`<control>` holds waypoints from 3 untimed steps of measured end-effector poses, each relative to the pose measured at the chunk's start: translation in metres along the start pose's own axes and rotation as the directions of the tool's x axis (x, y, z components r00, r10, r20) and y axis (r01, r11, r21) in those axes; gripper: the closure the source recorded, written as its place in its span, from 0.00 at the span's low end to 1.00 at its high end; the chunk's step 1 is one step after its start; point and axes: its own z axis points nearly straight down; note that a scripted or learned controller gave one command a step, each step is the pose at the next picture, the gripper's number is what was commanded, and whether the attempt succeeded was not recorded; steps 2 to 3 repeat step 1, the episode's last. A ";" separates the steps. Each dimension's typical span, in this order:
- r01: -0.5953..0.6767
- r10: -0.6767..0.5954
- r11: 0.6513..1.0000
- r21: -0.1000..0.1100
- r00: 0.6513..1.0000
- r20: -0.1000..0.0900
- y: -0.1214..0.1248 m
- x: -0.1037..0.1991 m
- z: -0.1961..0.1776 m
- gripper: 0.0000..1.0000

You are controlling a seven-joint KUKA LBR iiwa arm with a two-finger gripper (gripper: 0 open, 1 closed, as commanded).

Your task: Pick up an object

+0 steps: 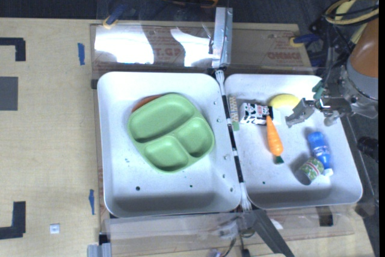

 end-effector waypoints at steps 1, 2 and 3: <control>-0.064 0.064 0.998 -0.001 0.998 0.000 0.016 0.010 0.173 0.00; -0.064 0.064 0.998 -0.001 0.998 0.000 0.016 0.010 0.173 0.00; -0.064 0.064 0.998 -0.001 0.998 0.000 0.016 0.010 0.173 0.00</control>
